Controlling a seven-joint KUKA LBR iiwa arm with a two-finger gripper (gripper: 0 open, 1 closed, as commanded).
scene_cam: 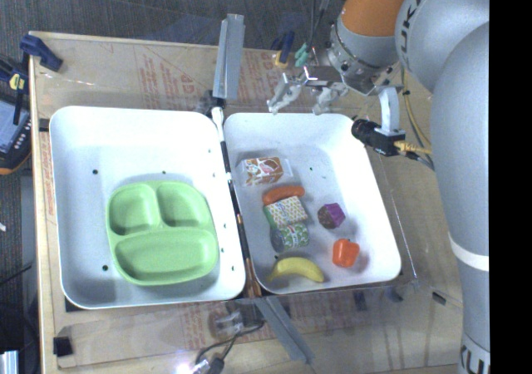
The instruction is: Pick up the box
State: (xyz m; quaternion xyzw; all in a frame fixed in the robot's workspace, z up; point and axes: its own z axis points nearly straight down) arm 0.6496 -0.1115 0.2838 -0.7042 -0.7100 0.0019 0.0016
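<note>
We found the green divided plate (162,233) in the left bin (75,127), lower left of the frame. The box (287,211), patterned, lay mid-frame in the right bin (353,144), well below the gripper (302,95), which hung over that bin's upper rim with its fingers spread and nothing between them. Around the box crowded a snack packet (263,169), an orange sausage-like piece (283,194) touching its top, a can (292,236) just beneath, a banana (298,269), a purple item (331,215) and an orange-red item (345,253). Both bins sat on a wooden bench (125,69).

Single fixed camera above bench (125,61), angled down, both bins (75,140)
</note>
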